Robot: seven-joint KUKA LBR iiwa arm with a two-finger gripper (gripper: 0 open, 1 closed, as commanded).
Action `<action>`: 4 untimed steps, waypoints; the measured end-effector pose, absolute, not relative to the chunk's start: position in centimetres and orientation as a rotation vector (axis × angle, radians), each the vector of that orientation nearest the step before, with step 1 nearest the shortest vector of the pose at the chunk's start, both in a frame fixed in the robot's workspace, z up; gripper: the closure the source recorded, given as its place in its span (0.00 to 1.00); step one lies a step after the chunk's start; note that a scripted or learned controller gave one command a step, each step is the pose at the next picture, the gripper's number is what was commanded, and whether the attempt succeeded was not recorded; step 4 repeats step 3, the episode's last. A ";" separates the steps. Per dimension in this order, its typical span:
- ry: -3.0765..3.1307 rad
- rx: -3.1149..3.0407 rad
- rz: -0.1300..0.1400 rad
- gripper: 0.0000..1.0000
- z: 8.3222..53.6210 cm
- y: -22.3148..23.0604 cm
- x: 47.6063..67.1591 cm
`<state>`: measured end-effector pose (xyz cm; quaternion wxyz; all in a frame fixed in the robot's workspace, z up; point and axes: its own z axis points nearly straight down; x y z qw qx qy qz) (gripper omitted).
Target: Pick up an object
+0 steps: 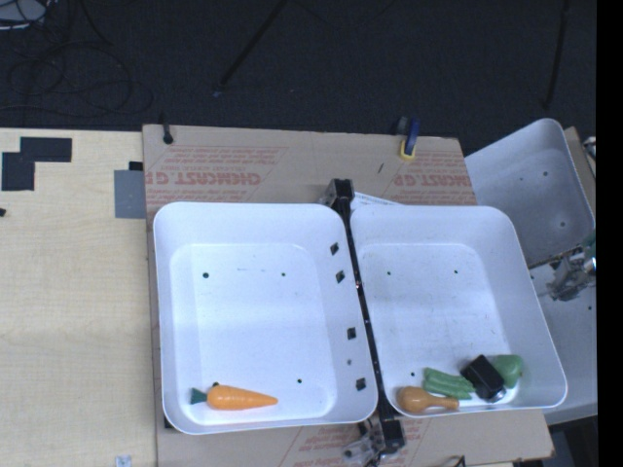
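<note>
Two white bins sit side by side on the bench in the camera view: the left bin (175, 251) has a carrot (238, 398) lying near its front wall, and the right bin (526, 290) has a green piece (448, 383), a black block (483, 377) and an orange-tan piece (424, 401) crowded into its front corner. We judge the pick not yet begun, and we cannot tell the tool's state. Next we would choose the carrot, lying well apart from everything else, and descend over its middle.
</note>
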<state>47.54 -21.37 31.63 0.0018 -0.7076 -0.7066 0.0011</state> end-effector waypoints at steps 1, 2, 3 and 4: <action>-2.222 -2.215 0.002 1.00 30.3 -17.1 48.1; -2.225 -2.218 0.000 1.00 32.0 -13.8 48.0; -2.218 -2.225 0.003 1.00 33.1 -17.7 47.5; -2.218 -2.225 0.003 1.00 33.1 -17.7 47.5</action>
